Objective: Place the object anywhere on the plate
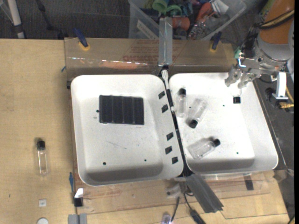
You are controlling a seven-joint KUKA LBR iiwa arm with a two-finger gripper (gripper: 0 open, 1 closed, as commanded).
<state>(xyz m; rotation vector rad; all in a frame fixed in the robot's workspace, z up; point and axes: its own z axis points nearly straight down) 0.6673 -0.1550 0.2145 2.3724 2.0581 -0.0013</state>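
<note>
Hand — above right bin

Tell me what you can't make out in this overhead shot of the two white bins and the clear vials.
- Two-finger gripper, camera view: small and blurred against the right white bin, so finger spacing is unreadable.
- Three clear plastic vials with black caps: two overlap; contents too small to tell.
- Dark ribbed rectangular plate in the left white bin: material unclear.
- Grey arm: cut off by the right edge.
</note>
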